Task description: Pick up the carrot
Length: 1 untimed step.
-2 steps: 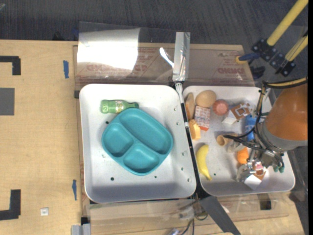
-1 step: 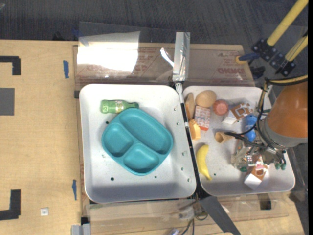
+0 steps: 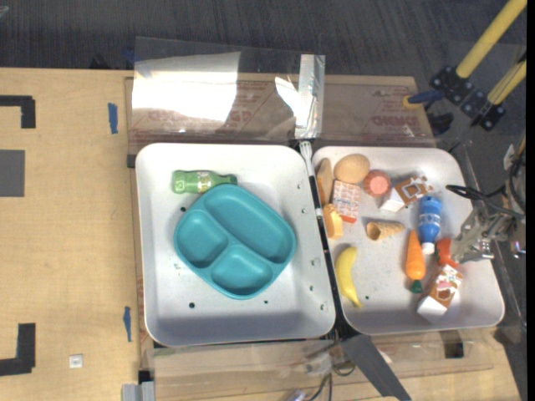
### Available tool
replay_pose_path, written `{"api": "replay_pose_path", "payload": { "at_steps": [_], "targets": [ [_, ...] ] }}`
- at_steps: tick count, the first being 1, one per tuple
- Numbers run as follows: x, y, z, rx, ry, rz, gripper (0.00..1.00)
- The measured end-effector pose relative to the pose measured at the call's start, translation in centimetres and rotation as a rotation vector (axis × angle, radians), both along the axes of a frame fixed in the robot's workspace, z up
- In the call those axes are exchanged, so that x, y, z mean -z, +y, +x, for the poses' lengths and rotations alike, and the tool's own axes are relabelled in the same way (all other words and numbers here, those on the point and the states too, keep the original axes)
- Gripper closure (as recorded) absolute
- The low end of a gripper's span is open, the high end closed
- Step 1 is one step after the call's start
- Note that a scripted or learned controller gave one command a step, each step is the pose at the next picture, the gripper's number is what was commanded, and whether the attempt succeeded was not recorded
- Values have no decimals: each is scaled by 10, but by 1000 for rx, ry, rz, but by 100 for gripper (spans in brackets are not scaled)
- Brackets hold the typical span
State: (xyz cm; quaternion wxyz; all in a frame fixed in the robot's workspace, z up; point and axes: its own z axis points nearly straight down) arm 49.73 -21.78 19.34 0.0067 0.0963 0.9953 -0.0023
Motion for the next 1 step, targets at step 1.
{"api": "replay_pose_path", "payload": {
  "at_steps": [1],
  "targets": [
    [4,2,-1,-3,7,4,0]
  ]
}}
